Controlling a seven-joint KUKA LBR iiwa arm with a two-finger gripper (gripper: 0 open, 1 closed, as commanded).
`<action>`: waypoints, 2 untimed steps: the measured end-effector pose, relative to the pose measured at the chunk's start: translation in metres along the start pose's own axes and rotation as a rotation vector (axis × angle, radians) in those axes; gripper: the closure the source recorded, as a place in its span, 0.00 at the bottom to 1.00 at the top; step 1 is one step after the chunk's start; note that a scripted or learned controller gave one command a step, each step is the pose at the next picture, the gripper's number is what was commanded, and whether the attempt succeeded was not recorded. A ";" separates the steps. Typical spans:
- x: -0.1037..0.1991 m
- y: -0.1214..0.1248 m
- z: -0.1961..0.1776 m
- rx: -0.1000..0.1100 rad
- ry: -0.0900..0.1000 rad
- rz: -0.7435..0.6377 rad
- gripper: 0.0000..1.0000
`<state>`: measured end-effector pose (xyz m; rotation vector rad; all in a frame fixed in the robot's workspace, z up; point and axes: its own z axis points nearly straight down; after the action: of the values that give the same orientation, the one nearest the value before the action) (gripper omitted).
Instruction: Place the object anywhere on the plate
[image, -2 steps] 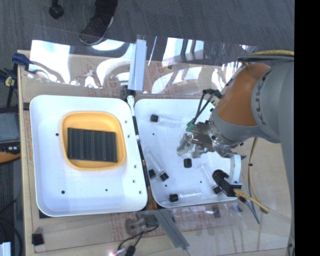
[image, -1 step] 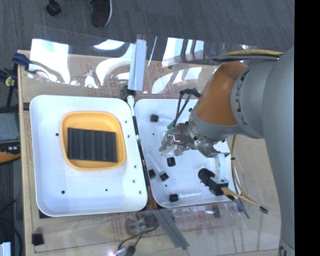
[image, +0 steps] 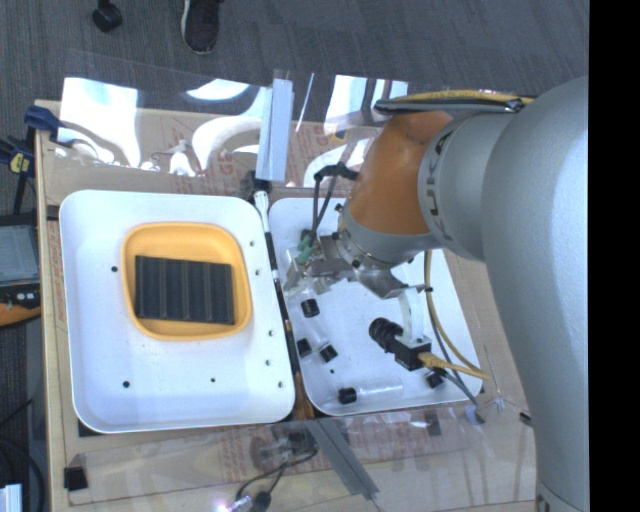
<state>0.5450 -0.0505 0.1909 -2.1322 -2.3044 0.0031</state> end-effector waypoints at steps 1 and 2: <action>0.000 0.000 0.000 0.000 0.000 0.000 0.00; 0.088 0.020 -0.001 -0.002 0.000 -0.186 0.00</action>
<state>0.5582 0.0384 0.1919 -1.9102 -2.4933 0.0008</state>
